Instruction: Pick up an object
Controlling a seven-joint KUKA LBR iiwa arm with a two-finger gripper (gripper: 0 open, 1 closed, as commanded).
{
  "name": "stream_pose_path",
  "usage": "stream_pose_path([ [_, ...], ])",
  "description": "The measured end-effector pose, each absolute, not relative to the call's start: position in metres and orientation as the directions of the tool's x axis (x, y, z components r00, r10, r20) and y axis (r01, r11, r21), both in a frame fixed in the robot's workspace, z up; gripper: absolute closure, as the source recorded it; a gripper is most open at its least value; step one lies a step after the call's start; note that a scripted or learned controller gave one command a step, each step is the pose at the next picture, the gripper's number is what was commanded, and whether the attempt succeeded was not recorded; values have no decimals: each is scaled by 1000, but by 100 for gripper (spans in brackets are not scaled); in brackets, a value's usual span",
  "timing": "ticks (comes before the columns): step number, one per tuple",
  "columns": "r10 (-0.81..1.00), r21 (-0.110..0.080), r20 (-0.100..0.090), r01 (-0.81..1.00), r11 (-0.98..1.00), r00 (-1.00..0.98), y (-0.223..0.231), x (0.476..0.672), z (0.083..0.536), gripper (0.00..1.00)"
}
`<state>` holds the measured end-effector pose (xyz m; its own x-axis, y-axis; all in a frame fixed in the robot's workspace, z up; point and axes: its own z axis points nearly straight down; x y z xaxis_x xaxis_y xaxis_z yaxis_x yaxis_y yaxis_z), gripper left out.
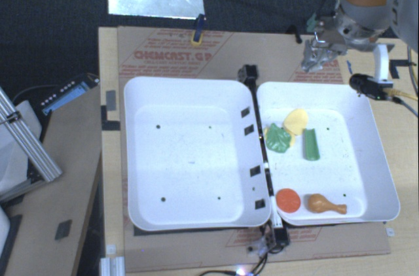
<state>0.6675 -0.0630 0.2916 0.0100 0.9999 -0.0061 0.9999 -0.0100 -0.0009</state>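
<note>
The hand [319, 57] hangs above the far edge of the right bin [366, 112]; whether it is open or closed I cannot tell. Five things lie in that bin, one of each: a yellow piece [296, 119], a green leafy piece [277, 138], a green stick [311, 144] lying near-to-far, an orange round piece [288, 200], and a brown drumstick [324, 204] lying left-to-right, thin end right. The left bin [191, 152] sits alongside.

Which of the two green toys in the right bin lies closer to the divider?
The crumpled, leafy green toy, beside the divider; the straight green stick lies farther right.
</note>
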Motion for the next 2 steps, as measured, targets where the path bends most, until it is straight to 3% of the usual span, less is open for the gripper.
stream_pose_path([
  [1,1000,-10,4,1000,9,-9,16,607,222,100],
  [2,1000,-1,-3,1000,-5,5,-48,581,215,100],
])
